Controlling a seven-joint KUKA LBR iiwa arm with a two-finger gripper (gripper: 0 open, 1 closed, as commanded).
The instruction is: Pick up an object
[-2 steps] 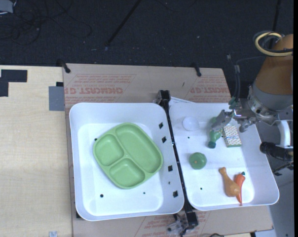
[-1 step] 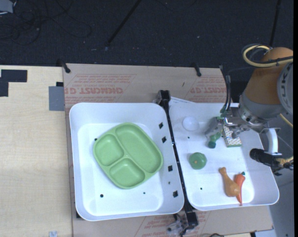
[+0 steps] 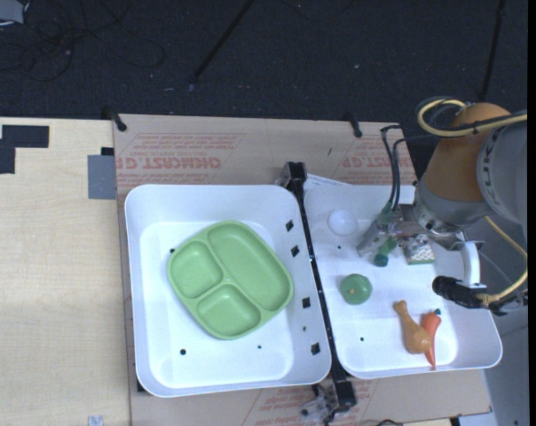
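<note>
Orange plastic is being seen nearest: a small orange toy [image 3: 416,331] is lying close to the front rim of the right bin [image 3: 481,355]. A little further back, a green round fruit [image 3: 356,287] is resting alone on the white floor. Behind it, the gripper [image 3: 388,240] is being held low over a small dark green piece [image 3: 381,258], with a speckled piece [image 3: 419,253] just beside it. Whether the gripper is released or clenched cannot be told, and nothing is being shown as grasped. Furthest back, a white ball [image 3: 342,222] is lying near the divider. In the left bin [image 3: 153,327], a green divided plate [image 3: 229,279] is lying well apart from the arm.

The dark green piece is probably being aimed at. Being small and crowded, it may be pushed aside or pinched only at an edge, and then dropped while being lifted. The ball, being near, may be knocked and sent rolling.
</note>
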